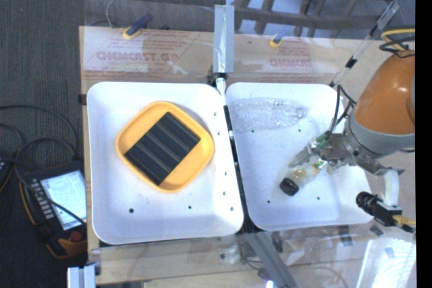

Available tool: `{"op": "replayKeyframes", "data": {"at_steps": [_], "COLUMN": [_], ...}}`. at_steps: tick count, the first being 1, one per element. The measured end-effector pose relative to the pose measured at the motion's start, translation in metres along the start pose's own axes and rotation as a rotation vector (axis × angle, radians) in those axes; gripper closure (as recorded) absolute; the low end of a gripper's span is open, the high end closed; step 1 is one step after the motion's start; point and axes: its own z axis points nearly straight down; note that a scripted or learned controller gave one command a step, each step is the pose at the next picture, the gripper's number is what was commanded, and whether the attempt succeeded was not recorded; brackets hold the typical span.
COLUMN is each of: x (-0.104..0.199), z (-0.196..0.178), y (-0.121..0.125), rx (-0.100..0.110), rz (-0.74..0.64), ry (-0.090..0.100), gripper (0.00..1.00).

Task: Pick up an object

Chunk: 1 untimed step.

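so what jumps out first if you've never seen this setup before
The yellow dish with a dark ribbed panel on top dominates the left bin. In the right bin, the gripper sits low by a small clear bottle with a black cap, and the arm's orange band glows at the right edge.

A yellow dish (165, 146) with a dark ribbed insert sits in the left bin (108, 212). In the right bin (270, 209), the gripper (317, 157) hovers beside a small black-capped bottle (297, 180).
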Motion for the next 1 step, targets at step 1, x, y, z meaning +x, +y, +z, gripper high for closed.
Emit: {"op": "replayKeyframes", "data": {"at_steps": [1], "x": [0.0085], "z": [0.0977], "y": [0.0373], "rx": [-0.018], "rz": [0.006], "ry": [-0.003], "gripper": [0.00]}}
